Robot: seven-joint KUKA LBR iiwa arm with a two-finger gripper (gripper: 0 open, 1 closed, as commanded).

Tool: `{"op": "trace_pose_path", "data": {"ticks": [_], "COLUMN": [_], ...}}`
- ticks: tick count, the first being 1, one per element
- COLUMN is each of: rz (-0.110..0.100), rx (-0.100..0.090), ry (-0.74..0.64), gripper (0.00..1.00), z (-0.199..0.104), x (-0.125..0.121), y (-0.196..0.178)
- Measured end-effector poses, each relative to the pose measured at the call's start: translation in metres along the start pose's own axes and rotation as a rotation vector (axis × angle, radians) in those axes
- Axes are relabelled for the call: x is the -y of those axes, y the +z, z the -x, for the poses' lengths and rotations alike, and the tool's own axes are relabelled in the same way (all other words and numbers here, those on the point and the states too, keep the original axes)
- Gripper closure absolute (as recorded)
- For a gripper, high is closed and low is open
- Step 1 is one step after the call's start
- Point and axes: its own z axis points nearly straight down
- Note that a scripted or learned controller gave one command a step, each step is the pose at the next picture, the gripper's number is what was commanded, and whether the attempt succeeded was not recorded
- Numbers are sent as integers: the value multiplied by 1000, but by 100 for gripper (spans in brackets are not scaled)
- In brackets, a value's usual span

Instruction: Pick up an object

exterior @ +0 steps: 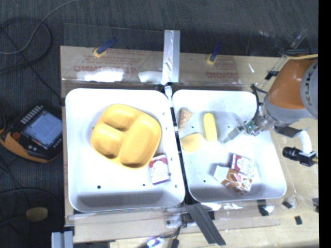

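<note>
My gripper hangs over the right bin, near its right middle, with its tip pointing left and down. Nothing shows at its tip. A yellow corn-like stick lies a short way to its left, and a pale yellow round piece lies beside the bin's left wall. A brown oblong item rests in the far left corner. A red and white carton lies below the gripper near the front.
The left bin holds a large yellow lumpy plastic shape and a small red and white carton. The arm's orange band rises at the right. A pendant lies on the floor at left.
</note>
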Motion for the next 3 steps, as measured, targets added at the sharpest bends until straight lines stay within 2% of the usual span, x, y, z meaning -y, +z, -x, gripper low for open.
{"op": "trace_pose_path", "data": {"ticks": [1, 2, 3], "rz": [7, 9, 11], "rx": [13, 10, 11], "ry": [-94, -102, -121], "gripper": [0, 0, 0], "z": [-8, -86, -49], "x": [4, 68, -18], "y": [6, 5, 6]}}
